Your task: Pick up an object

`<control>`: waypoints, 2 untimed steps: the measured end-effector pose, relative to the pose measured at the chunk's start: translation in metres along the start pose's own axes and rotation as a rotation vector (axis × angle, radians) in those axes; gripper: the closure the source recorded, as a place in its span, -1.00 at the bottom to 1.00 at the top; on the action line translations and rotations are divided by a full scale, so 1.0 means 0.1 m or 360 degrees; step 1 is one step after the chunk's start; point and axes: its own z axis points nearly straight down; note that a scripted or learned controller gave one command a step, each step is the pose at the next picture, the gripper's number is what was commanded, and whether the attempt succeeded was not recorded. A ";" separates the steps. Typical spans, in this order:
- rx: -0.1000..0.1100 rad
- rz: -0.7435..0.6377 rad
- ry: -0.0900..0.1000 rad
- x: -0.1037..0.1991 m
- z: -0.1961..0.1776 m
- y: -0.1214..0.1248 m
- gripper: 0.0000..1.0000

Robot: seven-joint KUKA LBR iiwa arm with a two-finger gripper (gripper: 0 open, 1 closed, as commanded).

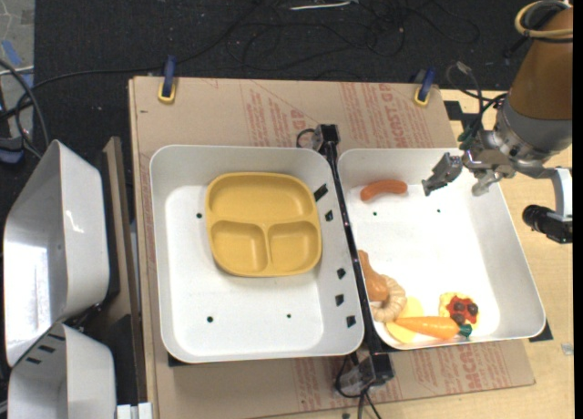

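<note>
The right bin (487, 235) holds several toy foods. A sausage (383, 190) lies near its far left corner. A shrimp (381, 291), an orange carrot (425, 326) and a yellow pizza slice (458, 308) sit along its near edge. My gripper (462, 177) hangs over the bin's far right part, to the right of the sausage and apart from it. Its two fingers are spread open with nothing between them. The arm's orange band (545, 53) rises at the right edge.
The left bin (182, 308) bears a yellow compartment plate (264, 224). Black clips line the divider (344, 244) between the bins. White containers (50, 244) stand off the bench at the left. Cables run across the floor behind.
</note>
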 end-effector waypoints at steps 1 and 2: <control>-0.0002 0.0000 0.0000 -0.06 0.49 0.06 -1.00; -0.0003 -0.0001 0.0000 -0.05 0.92 0.06 -1.00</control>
